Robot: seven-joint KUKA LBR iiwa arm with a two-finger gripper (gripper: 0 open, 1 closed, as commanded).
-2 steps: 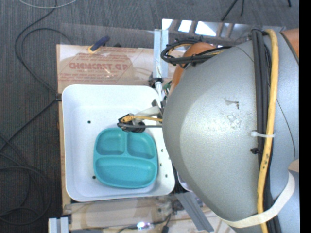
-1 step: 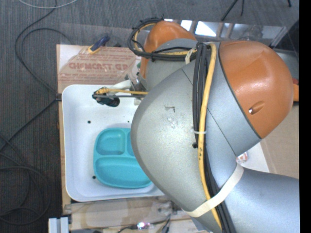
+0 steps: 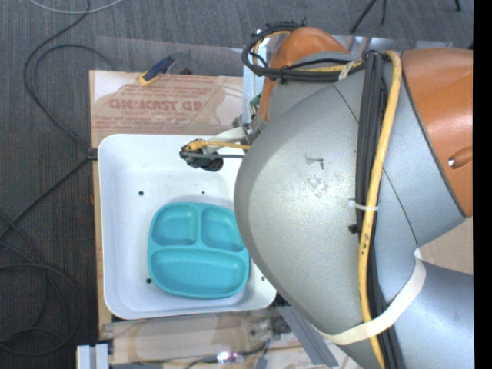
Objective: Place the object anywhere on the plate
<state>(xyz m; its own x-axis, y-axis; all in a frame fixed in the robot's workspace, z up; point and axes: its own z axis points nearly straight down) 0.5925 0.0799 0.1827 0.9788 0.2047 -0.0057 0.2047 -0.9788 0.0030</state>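
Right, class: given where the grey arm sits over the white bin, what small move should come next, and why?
Probably ease the grey arm towards the view's bottom, over the turquoise three-compartment plastic plate. Its tip seems to sit by the top edge of the shallow white bin, short of the plate, whose compartments look bare.

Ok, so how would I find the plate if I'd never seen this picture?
Look for the shallow white bin on the left of the picture, next to the big grey arm. The plate lies flat in the bin's lower half, close beside the arm. It is the one turquoise thing there, a rounded shape split into three sections, two small and one long.
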